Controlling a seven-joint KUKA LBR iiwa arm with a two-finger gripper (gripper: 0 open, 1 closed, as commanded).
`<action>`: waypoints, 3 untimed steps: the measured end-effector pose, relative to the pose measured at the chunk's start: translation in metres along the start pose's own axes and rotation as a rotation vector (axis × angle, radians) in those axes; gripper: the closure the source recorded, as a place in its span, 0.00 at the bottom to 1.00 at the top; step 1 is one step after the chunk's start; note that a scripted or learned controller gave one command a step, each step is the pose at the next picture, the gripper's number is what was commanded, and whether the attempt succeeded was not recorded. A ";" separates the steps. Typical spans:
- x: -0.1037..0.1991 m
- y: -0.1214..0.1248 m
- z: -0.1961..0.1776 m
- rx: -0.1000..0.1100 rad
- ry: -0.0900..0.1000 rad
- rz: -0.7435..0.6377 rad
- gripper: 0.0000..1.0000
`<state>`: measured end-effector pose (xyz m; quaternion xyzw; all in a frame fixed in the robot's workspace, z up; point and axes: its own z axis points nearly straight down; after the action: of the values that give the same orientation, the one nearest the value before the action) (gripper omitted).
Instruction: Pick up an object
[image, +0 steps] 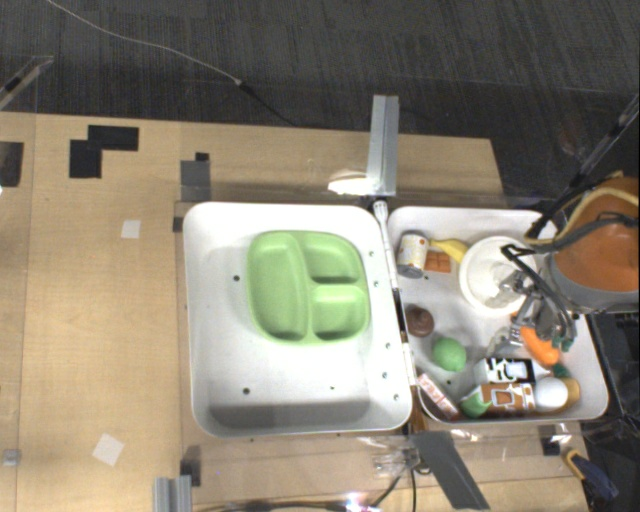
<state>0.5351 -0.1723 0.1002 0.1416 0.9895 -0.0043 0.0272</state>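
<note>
The arm (600, 250) is reaching in over the right bin (596, 400), and its fingers (535, 325) are hanging low over that bin's right part; whether they are spread or clenched cannot be told, since dark cables and the wrist are crowding them. An orange carrot-like toy (541, 349) is lying right at the fingers, touching or just under them, though nothing shows it sitting between them. Just beyond the fingers, toward the bin's near rim, a black-and-white printed pack (508, 369) is lying flat, and beside it a brown bottle with a white cap (525, 396) is lying on its side along the rim. Just on the other side of the fingers a white round cup (490, 272) is sitting. Farther from the fingers a green ball (450, 354) is resting near the bin's middle, with a dark brown round piece (420, 321) beside it, and a small tin can (412, 252) and a yellow banana (452, 248) are lying near the far corner. Farthest from the fingers, well apart, a green divided plate (306, 285) is sitting in the left bin (215, 400) on the bench (90, 330).
</note>
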 end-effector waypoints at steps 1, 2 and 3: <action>0.018 -0.021 -0.004 -0.008 -0.025 0.055 0.00; 0.023 -0.010 -0.004 -0.002 -0.029 0.049 0.00; 0.038 0.045 -0.004 -0.012 -0.028 -0.009 0.00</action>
<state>0.5110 -0.1186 0.1023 0.1368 0.9897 -0.0007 0.0417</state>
